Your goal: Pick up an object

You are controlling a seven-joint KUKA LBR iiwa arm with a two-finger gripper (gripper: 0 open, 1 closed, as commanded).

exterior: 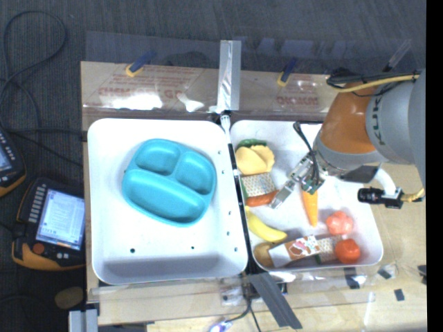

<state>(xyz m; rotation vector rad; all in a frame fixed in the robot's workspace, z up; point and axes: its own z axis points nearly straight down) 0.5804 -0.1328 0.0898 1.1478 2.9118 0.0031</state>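
Observation:
My gripper (pixel 296 191) hangs low over the middle of the right bin (pixel 374 206), open, with nothing between its fingers. One fingertip (pixel 281 198) sits beside a small red-orange piece (pixel 257 200). The other is at the top end of an orange carrot (pixel 311 208). To the left lie a yellow toy vegetable (pixel 253 159) and a small patterned box (pixel 257 184). Below are a banana (pixel 266 229), a pale red tomato (pixel 339 222), a red tomato (pixel 348 250) and a brown wrapped bar (pixel 304 247).
The left bin (pixel 104 254) holds a blue divided plate (pixel 169 180). The arm's orange band (pixel 348 124) and grey body cover the right bin's upper right corner. A black cable (pixel 304 138) runs along the right bin's far wall. A tablet (pixel 61 218) lies left of the bench.

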